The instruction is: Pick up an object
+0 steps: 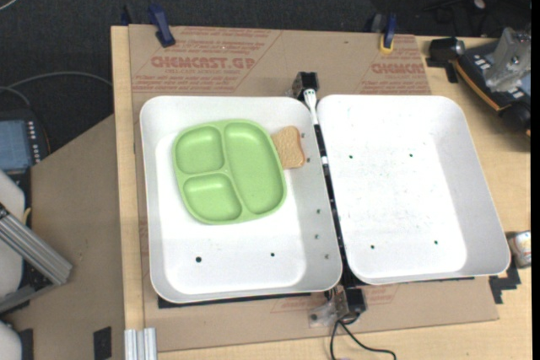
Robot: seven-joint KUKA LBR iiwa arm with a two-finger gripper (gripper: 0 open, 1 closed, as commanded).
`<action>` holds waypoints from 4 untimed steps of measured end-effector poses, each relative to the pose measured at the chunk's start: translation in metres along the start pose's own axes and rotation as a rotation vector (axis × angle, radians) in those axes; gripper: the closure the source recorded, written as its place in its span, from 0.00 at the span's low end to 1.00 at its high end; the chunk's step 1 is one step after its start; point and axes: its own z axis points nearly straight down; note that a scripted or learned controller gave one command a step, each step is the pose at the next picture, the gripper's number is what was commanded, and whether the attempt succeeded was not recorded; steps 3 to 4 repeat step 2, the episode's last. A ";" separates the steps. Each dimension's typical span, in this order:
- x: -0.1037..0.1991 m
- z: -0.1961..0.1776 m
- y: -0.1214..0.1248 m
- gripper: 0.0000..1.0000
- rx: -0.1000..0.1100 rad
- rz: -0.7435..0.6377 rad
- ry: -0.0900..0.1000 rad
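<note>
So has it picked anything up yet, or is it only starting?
Nothing looks done yet. The green divided plate lies flat in the left bin, and a small tan, cracker-like piece rests against its right edge. Neither is lifted or being held. The right bin holds no object. The whole pick is still ahead.

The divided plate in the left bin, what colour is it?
Light green; the plate shows best in the camera view.
</note>
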 end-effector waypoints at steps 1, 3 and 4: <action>0.028 0.109 -0.002 1.00 0.015 -0.002 0.002; 0.111 0.113 -0.001 1.00 0.007 -0.009 0.002; 0.111 0.113 -0.001 1.00 0.007 -0.009 0.002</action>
